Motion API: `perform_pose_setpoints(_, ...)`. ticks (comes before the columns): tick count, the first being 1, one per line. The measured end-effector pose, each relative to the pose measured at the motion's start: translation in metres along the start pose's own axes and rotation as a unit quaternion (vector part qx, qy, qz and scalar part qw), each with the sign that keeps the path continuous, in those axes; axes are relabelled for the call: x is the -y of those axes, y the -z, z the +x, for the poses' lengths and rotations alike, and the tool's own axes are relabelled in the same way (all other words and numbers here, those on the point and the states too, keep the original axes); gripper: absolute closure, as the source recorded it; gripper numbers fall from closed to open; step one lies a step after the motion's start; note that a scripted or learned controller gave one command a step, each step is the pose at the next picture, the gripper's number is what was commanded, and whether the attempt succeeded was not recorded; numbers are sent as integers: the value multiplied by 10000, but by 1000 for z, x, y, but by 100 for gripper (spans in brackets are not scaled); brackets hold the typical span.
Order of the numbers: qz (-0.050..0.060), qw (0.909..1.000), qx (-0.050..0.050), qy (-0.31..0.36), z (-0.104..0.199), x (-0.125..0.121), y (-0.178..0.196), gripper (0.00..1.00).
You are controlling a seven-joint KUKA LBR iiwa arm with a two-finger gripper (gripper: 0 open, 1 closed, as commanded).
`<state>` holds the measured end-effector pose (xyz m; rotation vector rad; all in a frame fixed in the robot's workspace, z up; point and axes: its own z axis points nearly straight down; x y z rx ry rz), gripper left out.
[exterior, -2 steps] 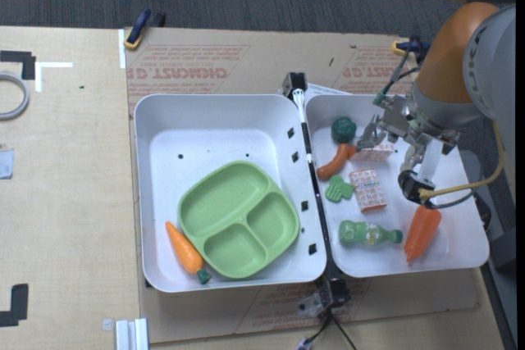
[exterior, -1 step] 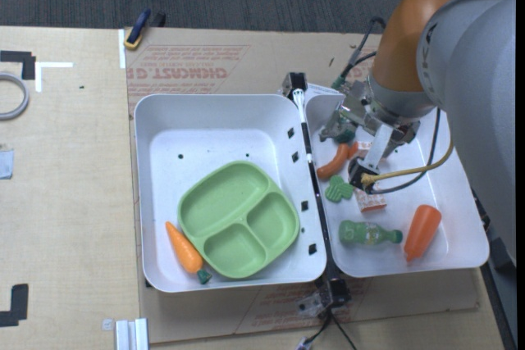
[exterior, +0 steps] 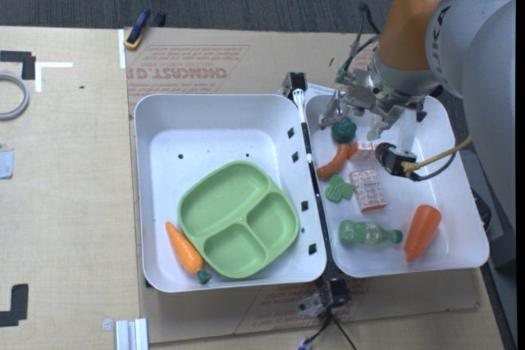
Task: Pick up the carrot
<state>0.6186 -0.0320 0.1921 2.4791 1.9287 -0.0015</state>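
A small orange carrot point(exterior: 335, 162) with a dark green top lies tilted at the upper left of the right bin point(exterior: 459, 176). My gripper point(exterior: 357, 120) hangs just above its green top, open, with one finger point(exterior: 331, 108) to the left and the other to the right; nothing is held between them. A second carrot point(exterior: 184, 247) with a green end lies in the left bin point(exterior: 205, 115), at its lower left beside the green plate point(exterior: 239, 218). A stubby orange carrot-shaped piece point(exterior: 422, 230) lies at the lower right of the right bin.
The right bin also holds a green leafy piece point(exterior: 338, 191), a pink-and-white box point(exterior: 367, 188) and a green bottle point(exterior: 370, 234) on its side. A black cable point(exterior: 426, 164) loops from the gripper. The grey arm with its orange band point(exterior: 414, 8) covers the bin's upper right.
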Motion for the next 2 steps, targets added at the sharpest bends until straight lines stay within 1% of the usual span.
perform_pose_setpoints(1,8,9940,-1,1090,29,9,0,0)
perform_pose_setpoints(2,1,9829,0,1841,18,2,0,0)
